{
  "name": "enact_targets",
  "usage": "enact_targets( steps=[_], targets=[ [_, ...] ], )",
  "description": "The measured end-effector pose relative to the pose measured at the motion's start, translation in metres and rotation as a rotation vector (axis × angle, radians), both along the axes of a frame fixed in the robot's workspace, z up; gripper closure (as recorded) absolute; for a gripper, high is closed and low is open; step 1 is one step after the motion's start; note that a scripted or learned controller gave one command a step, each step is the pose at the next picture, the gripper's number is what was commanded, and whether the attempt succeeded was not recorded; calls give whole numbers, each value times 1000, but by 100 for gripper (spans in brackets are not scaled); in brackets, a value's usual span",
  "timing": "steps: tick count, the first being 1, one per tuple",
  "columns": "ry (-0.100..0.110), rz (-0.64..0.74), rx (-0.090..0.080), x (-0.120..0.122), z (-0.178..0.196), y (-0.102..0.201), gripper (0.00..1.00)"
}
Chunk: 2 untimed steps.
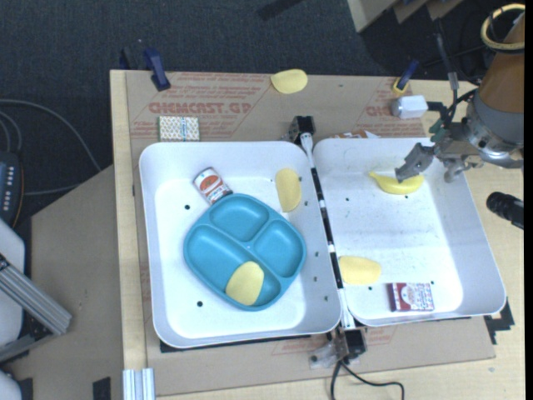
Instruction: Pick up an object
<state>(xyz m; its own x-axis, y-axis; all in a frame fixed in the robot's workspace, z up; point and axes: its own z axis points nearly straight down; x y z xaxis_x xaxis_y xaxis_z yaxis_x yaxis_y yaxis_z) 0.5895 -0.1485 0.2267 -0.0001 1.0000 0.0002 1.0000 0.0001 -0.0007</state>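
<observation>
Yellow catches the eye in the right bin [466,223]: a curved banana-like piece [396,183] lies on the white floor near the bin's far edge, and the gripper [414,163] sits right at it. One grey finger [409,168] slants down and left, its tip touching or just over the upper right end of that yellow piece. Whether the piece is actually between the fingers, I cannot tell, and the view does not settle whether the gripper is spread or clamped. The arm [500,98] comes in from the right, orange band above the grey wrist, hanging over the bin's far right corner.

Nearer the camera in the same bin, a second yellow lump [360,269] rests by the dividing wall, well apart from the gripper, with a small red and white packet [410,296] just beside it toward the front edge.

Over in the left bin [166,248], a blue divided plate [242,250] fills the middle, a yellow piece [245,282] sitting in its front compartment. Another yellow piece [288,189] lies just beyond the plate by the right wall, and a small red and white can [211,185] lies tilted at the plate's far left side.

On the tabletop [225,107] behind the bins, one more yellow object [289,81] rests alone, with a small patterned packet [179,127] off to the left.
</observation>
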Motion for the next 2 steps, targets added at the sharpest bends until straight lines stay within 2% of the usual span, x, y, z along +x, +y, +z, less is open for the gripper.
enact_targets(
  steps=[1, 2],
  targets=[
    [-1, 1, 0, 41, -142, 7, 0],
    [20, -1, 8, 73, -144, -21, 0]
  ],
)
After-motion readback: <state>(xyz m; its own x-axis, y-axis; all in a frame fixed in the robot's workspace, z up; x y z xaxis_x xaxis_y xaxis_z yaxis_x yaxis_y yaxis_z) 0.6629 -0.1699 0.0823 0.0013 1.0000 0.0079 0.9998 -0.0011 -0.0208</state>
